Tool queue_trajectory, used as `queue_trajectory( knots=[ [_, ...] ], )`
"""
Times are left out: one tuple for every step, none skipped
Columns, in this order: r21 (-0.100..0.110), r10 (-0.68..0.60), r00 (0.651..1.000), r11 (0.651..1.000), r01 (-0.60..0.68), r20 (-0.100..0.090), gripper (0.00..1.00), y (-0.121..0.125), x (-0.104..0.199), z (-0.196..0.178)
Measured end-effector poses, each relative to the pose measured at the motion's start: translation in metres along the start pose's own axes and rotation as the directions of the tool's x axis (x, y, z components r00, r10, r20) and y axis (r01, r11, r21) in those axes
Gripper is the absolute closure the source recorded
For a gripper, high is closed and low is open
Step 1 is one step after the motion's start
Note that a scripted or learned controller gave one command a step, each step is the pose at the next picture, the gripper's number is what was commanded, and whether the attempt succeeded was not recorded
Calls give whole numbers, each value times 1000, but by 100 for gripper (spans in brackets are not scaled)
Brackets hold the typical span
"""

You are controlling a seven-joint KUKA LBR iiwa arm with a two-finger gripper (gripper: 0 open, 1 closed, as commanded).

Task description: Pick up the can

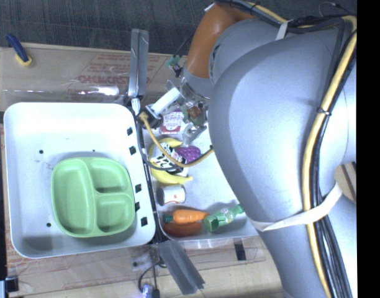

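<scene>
A small can (172,122) with a pink and white label lies near the far left corner of the right bin (224,197). My gripper (189,112) hangs right over it, coming down from the orange-banded wrist, and its tip is at the can's right side. Whether it touches the can is unclear. The big grey arm covers the right half of this bin.
Near the can lie a purple object (190,153), a banana (169,176), a small white cylinder (172,195), a carrot (190,216) and a green bottle (225,217). The left bin (28,123) holds a green divided plate (94,196).
</scene>
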State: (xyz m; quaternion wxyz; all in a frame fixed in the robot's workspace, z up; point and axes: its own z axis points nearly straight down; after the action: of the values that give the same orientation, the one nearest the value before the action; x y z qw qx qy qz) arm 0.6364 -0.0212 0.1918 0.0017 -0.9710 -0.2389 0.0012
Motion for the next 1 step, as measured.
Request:
queue_trajectory(
  knots=[
    [0,-68,998,998,68,2,0,-70,-89,-75]
  ],
)
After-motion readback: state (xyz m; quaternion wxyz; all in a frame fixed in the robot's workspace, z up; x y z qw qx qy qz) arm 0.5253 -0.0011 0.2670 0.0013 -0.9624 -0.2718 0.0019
